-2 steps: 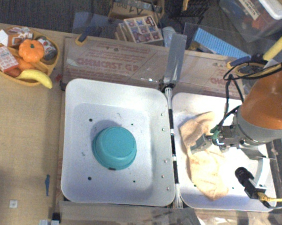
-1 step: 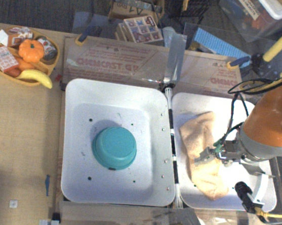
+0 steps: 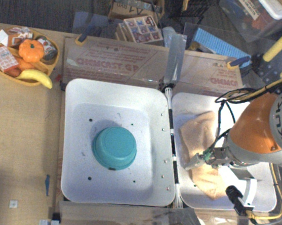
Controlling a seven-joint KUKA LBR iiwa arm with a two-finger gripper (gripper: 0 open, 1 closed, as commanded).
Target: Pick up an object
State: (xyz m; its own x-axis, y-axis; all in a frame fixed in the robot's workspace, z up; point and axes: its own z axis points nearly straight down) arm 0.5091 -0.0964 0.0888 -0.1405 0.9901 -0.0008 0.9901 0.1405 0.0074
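We saw the two-finger gripper [image 3: 202,161] low over the crumpled beige cloth [image 3: 204,137] in the right white bin [image 3: 268,201]; whether it was open or closed, we couldn't tell. Nothing looked lifted yet. The round teal bowl [image 3: 115,147] sat in the left white bin [image 3: 81,102], so we judged the pick unfinished.

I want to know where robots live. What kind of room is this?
Probably a robot testing lab, not a home. A big grey and orange arm reaches over two white bins, one with a teal bowl, and toy food in a dish sits nearby.
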